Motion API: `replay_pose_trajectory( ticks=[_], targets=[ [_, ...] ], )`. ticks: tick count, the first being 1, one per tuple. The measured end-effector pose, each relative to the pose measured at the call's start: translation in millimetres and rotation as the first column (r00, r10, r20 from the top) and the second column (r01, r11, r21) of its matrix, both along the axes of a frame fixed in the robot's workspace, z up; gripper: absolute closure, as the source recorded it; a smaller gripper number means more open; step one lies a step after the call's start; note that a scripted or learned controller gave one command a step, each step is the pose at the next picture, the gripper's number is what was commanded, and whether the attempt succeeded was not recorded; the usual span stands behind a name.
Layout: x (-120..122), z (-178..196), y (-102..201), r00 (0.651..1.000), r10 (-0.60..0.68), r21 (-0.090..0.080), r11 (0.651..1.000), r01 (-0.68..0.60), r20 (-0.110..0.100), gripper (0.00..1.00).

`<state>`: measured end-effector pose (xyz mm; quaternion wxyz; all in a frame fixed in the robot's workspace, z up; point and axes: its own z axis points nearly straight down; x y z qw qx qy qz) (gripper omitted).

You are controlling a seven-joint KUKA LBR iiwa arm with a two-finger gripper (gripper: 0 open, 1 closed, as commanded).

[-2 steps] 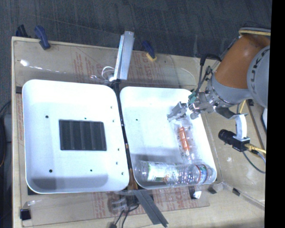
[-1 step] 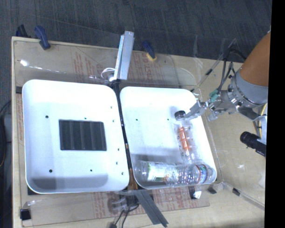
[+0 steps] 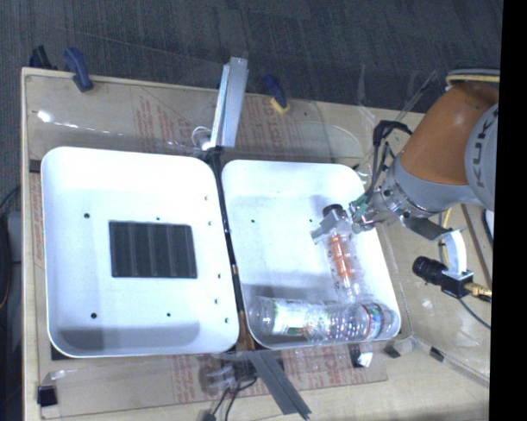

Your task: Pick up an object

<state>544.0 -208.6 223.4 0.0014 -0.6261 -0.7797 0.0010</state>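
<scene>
My gripper (image 3: 329,223) hangs over the right bin (image 3: 273,184), in its right half, reaching in from the arm at the right. Directly below it, toward the front, a small clear tube with orange contents (image 3: 341,261) lies lengthwise, its upper end at the gripper's tip. I cannot see whether the two touch. A large clear plastic bottle (image 3: 322,320) lies on its side along the front wall of the right bin. A black ribbed rectangular block (image 3: 152,250) lies flat in the middle of the left bin (image 3: 75,177).
A grey metal bar (image 3: 229,100) stands up behind the seam between the bins. Blue clamps (image 3: 77,68) hold the bench's back edge. Another grey bar (image 3: 279,389) lies in front of the bins.
</scene>
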Motion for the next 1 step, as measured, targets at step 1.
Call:
replay_pose_trajectory(
  ticks=[1],
  targets=[
    [24.4,-34.7,-0.3,0.998,0.06,0.001,0.998,-0.06,-0.001,0.0]
  ],
)
